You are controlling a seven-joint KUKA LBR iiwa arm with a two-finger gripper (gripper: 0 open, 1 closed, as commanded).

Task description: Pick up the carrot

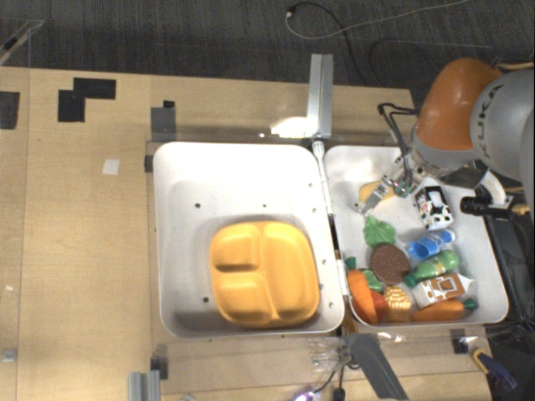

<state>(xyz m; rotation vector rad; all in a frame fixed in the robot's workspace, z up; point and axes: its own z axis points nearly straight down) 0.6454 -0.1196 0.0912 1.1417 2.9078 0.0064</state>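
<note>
- Camera view: my pincer (386,186) hangs over the right bin (498,261), upper part; can't tell how far it's open, nothing visibly in it.
- Carrot (439,311): smooth orange taper, lying flat at the bin's front edge among plastic toy food, well apart from me.
- Left bin (180,182): glossy yellow divided tray (263,271).

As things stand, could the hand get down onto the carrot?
Probably yes. The carrot lies along the right bin's near edge, top exposed, though a small carton crowds it. The hand hovers at the far end.
</note>
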